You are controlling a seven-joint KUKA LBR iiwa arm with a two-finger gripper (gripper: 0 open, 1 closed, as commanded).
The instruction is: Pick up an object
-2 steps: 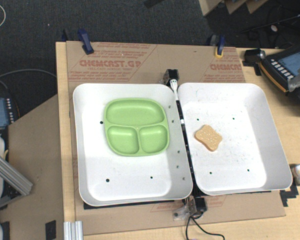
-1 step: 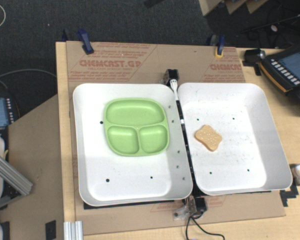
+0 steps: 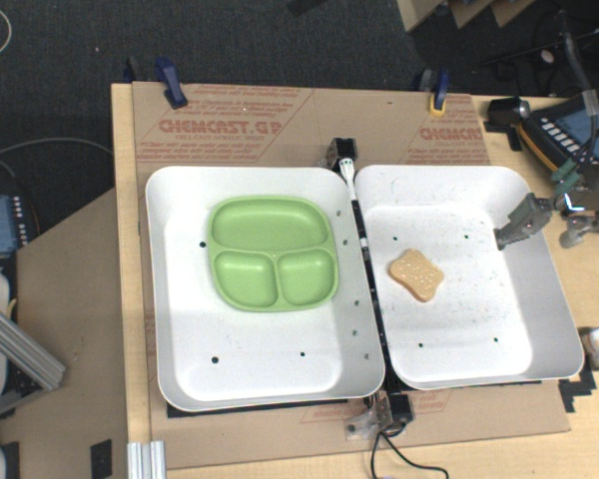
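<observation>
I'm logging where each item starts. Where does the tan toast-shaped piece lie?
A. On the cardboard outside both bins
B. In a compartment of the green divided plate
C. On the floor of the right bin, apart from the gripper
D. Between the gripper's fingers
C: the toast-shaped piece lies on the right bin floor, while the gripper sits near that bin's far right rim.

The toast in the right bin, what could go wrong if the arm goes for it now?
1. The toast lies flat on the bin floor, so the fingers may slide over it and close on nothing.
2. The tool sits by the bin's right rim, apart from the toast; a low sweep across could push the toast instead of gripping it.
</observation>
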